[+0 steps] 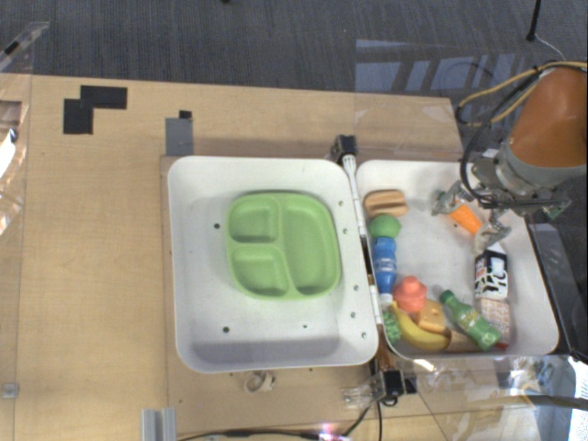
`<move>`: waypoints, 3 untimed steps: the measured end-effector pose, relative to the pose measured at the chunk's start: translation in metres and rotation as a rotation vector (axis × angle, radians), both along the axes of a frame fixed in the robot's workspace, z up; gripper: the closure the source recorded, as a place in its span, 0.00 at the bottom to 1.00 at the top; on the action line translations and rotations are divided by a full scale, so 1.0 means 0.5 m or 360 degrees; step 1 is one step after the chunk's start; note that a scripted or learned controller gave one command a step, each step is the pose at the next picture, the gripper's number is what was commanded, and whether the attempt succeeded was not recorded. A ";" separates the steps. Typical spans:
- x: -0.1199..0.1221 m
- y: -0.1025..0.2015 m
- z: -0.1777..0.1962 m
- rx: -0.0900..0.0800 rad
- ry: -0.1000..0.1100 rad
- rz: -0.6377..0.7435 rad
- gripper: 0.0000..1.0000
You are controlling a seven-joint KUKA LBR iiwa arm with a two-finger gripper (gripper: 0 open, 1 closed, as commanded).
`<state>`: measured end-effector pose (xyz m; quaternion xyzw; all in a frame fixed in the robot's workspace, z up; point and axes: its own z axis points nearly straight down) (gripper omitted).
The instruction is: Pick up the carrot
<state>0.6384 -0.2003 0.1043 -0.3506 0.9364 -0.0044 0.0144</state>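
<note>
Your claw (pixel 470 211) sits low in the far right part of the right bin (pixel 542 333), with the carrot (pixel 466 219) showing orange between its metal fingers. The fingers look spread on either side of the carrot rather than pressed onto it, but the view is too coarse to tell if they touch it, so don't count it as held yet.

To do this step well, close squarely across the carrot's narrow width, keep the wrist steady, and lift straight up only once the orange stays put between the fingers.

Mind the black-and-white bottle (pixel 492 277) just near of the claw; a sideways drift would knock it. Farther out, along the bin's left wall, lie a bun (pixel 385 200), a green ball (pixel 385 225) and a blue bottle (pixel 384 266). At the near end are a red fruit (pixel 410 293), a banana (pixel 415 333) and a green bottle (pixel 472 320). The left bin (pixel 197 338) holds a green tray (pixel 280 246), well apart from your work on the bench (pixel 83 292).
</note>
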 end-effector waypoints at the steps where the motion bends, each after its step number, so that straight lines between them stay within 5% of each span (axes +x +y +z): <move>1: 0.008 0.001 0.030 -0.0001 -0.0023 -0.0004 1.00; 2: -0.124 0.016 -0.027 -0.0013 0.0017 0.0331 1.00; 3: -0.123 0.024 -0.029 -0.0004 0.0018 0.0336 0.00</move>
